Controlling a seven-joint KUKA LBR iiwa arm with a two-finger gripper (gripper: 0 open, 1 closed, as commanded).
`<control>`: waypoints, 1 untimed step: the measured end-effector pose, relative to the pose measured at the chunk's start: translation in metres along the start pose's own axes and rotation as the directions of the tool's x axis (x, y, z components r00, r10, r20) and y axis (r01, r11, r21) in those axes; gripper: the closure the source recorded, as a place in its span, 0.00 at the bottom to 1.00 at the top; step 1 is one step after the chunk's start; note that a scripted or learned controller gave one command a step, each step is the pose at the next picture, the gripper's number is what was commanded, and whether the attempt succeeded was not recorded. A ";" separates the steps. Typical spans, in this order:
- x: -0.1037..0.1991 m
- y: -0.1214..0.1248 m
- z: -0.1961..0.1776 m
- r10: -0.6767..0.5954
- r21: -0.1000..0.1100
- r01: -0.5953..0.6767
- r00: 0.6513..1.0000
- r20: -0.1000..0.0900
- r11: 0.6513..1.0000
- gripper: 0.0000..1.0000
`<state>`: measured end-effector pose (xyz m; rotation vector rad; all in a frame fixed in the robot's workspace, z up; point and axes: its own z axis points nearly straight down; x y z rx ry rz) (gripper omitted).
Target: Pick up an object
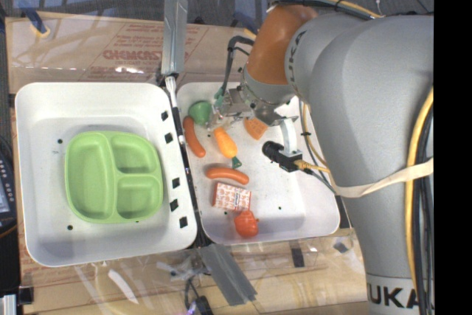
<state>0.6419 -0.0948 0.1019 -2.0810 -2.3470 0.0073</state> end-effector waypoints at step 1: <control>0.048 0.014 -0.092 0.117 -0.007 -0.117 0.993 0.000 0.993 1.00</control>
